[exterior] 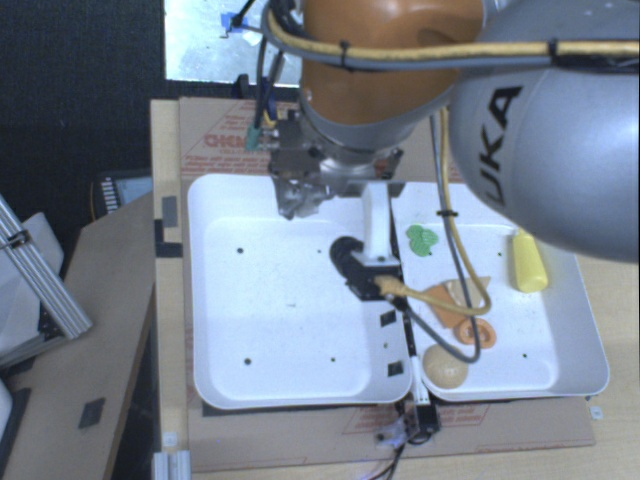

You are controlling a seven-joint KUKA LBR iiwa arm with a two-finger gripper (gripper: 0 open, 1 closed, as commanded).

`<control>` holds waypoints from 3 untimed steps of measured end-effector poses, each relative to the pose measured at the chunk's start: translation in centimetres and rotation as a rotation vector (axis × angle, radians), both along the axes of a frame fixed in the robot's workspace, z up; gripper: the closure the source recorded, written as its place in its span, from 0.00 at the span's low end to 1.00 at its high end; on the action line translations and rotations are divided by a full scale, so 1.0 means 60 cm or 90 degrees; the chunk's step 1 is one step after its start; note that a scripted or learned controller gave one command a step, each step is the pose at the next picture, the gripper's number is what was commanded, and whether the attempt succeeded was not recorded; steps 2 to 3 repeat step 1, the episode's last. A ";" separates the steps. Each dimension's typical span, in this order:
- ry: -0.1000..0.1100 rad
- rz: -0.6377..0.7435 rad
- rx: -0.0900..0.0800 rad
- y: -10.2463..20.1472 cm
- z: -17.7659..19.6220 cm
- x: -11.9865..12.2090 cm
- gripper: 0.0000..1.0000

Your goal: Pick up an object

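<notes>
the grey metal tool (297, 204) sits under the orange-banded wrist, low over the far edge of the left shallow white plastic bin (262, 320). honestly can't tell if it's spread or pressed together, the arm's bulk blocks that from this angle, and i can't see anything pinched in it. all the stuff to pick is off to the view's right of the tool, in the right shallow white plastic bin (558, 353). closest to the tool is a small green crumpled-looking piece (422, 240), just past the divider between the bins. further right of that is a yellow oblong block (527, 261), lying near the far right wall. toward the camera from the tool there's a flat tan-orange piece (447, 296), with an orange ring (477, 335) just beside it, and a pale beige round ball (445, 367) nearest the front rim. both bins rest on a brown cardboard sheet with red print (222, 136) on the counter (112, 298).
</notes>
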State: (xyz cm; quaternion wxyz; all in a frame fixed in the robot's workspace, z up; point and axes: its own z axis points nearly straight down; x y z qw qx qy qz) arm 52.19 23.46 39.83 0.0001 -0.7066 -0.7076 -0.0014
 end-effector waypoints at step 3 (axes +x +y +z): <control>-0.001 0.001 0.001 0.000 0.018 0.001 1.00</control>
